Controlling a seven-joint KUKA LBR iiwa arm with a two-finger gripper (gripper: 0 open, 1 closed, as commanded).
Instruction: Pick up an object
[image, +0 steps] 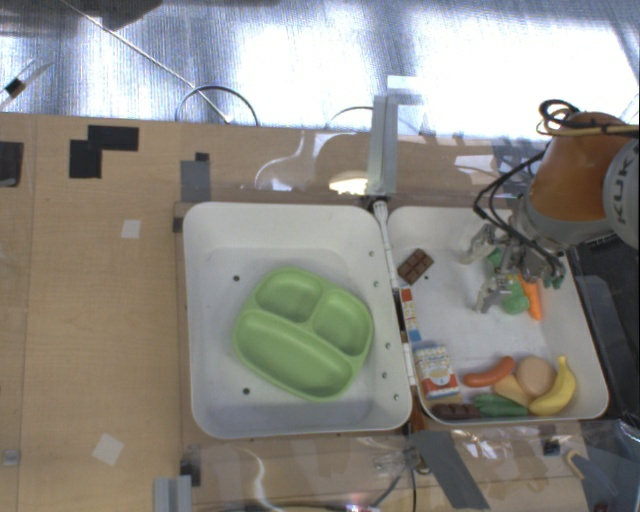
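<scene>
Now gripper (503, 283) low beside green toy (516, 299)

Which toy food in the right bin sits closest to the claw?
The carrot, orange with a green top, right by the claw at the bin's upper right. The banana, sausage and chocolate bar all lie farther off.

We see the gripper (497, 283) low in the right bin (450, 310), beside a green and orange toy (523, 298). Near edge: banana (560, 388), sausage (488, 374), small carton (436, 369). The left bin (210, 300) holds a green divided plate (303, 331).
</scene>
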